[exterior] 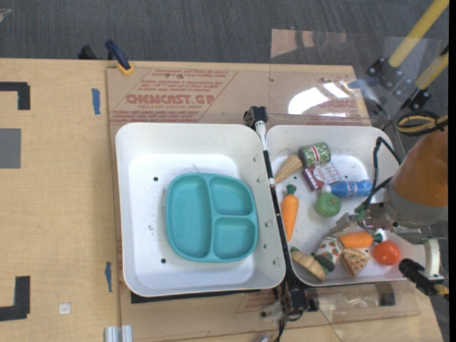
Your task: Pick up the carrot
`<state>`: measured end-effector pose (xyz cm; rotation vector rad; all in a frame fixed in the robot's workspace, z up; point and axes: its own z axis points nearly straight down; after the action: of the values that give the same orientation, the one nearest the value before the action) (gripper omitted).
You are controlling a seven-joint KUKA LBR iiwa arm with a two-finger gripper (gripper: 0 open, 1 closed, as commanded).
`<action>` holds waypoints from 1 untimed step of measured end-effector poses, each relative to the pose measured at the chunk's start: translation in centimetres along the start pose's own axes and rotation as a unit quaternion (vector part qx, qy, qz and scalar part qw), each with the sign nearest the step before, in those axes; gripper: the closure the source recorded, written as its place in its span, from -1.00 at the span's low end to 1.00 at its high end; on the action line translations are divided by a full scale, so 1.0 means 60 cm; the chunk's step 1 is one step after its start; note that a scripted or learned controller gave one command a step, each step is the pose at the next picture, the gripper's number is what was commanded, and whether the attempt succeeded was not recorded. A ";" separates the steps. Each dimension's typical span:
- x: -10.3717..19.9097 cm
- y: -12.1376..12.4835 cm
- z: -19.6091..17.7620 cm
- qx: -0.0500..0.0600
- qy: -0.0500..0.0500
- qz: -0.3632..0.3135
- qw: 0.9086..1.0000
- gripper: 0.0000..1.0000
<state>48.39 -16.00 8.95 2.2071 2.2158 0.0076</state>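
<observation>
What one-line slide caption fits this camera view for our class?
Carrot lies in the right bin among toy foods; the gripper hovers to its right; a teal tray sits in the left bin.

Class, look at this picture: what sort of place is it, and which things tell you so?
Probably a robotics lab: a robot arm, two white bins on a taped cardboard bench, and toy food like the carrot.
</observation>
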 end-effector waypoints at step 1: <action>0.038 0.002 -0.001 -0.001 0.000 -0.159 0.987 -1.00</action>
<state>48.48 -13.71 9.01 1.8262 2.5364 0.0075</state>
